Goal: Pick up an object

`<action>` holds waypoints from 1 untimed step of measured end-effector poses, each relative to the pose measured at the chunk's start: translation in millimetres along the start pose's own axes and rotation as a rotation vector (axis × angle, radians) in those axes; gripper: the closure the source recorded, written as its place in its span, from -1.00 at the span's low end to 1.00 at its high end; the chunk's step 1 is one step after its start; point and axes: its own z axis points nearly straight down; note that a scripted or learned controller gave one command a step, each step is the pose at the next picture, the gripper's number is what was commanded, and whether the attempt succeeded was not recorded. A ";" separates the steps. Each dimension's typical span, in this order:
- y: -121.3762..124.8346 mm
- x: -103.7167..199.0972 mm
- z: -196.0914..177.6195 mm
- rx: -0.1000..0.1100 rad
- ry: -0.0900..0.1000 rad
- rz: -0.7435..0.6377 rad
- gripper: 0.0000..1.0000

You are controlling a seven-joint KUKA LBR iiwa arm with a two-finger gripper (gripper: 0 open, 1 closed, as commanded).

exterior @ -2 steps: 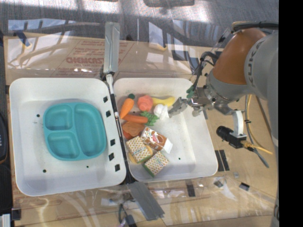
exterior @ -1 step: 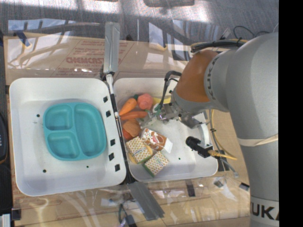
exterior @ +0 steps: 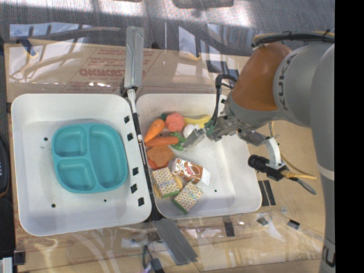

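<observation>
Reaching from the right, the gripper (exterior: 193,139) hangs low over the right bin (exterior: 242,181), just beside the toy food pile; whether its fingers are wide or narrow, I cannot tell. It seems the approach step. The next move must choose one item, perhaps the carrot (exterior: 153,129), and descend onto it.

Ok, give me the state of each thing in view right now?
Gripper: low in the right bin, over the toy food.
Teal divided tray: flat in the left bin.
Toy carrot: lying tilted in the pile.
Snack packets: lying flat, overlapping.
Right bin: holds the pile.
</observation>
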 end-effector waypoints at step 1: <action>94.1 -1.1 75.1 -0.012 -0.010 -0.036 -1.00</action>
